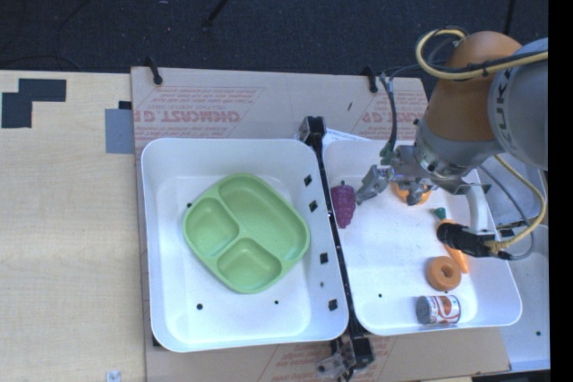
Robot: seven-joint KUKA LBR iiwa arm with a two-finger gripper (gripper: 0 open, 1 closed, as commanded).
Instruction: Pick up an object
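My gripper [394,190] hangs over the far part of the right bin [394,322], with its fingers spread apart and open. A small orange object [409,189] lies just by the right finger, partly hidden by it, and I cannot tell whether they touch. A purple bunch of grapes [343,203] lies to the left of the left finger [373,184], against the bin's left wall. Nearer the front lie an orange ring [442,273] and a small can [438,309] on its side.
The left bin [170,192] holds a green divided plate [245,232]. A black divider [327,228] runs between the two bins. A small green piece [439,213] and an orange carrot-like piece [460,261] lie in the right bin near the arm.
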